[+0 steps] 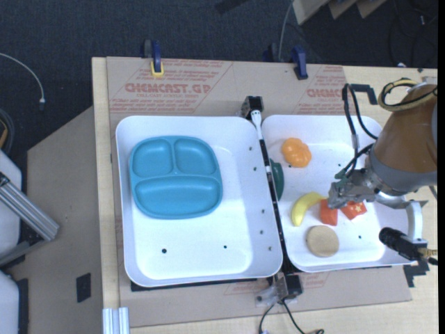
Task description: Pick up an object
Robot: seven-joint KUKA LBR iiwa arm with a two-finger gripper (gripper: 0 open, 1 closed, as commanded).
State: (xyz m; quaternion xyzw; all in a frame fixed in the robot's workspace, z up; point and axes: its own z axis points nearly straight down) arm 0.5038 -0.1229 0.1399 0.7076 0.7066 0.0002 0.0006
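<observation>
Starting at the frame's lower right, the right bin (368,256) holds a tan round disc (322,241), a banana (304,207) and red pieces (342,211). The gripper (345,195) sits directly over the red pieces; jaw state cannot be determined. Farther up lies an orange fruit (296,152). The left bin (139,256) contains a blue divided plate (176,177).

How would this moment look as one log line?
arm: over right bin | tool: low above red pieces | banana, orange: untouched

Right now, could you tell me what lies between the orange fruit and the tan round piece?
The banana, in the camera view, within the right bin.
</observation>
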